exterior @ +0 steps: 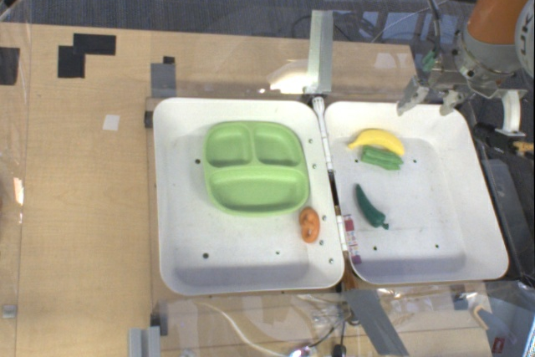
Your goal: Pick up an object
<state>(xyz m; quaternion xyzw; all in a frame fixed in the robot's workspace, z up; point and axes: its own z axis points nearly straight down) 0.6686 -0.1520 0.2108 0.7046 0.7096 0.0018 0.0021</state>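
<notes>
Wooden surface (75, 180) w/ two white bins, arm at far right.
Fingers (407, 100) spread, holding nothing, over right bin (435, 255) rear edge; banana (376, 141) touching green pepper (381, 158), 2nd pepper (369, 207) nearer front. Left bin (180, 255): green tray (255, 166), orange piece (310, 224).

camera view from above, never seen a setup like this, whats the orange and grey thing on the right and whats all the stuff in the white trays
This is one fixed camera looking down at a slant on a wooden bench. The orange and grey thing is a robot arm reaching in from the right. Its pincer has two fingers, spread apart with nothing between them, and it hangs over the far edge of the right bin.

That bin holds a yellow banana, a light green pepper touching it, and a darker green pepper lying apart, nearer the camera.

The left bin holds a green divided plate and a small orange toy food beside the plate's near right corner.
</notes>
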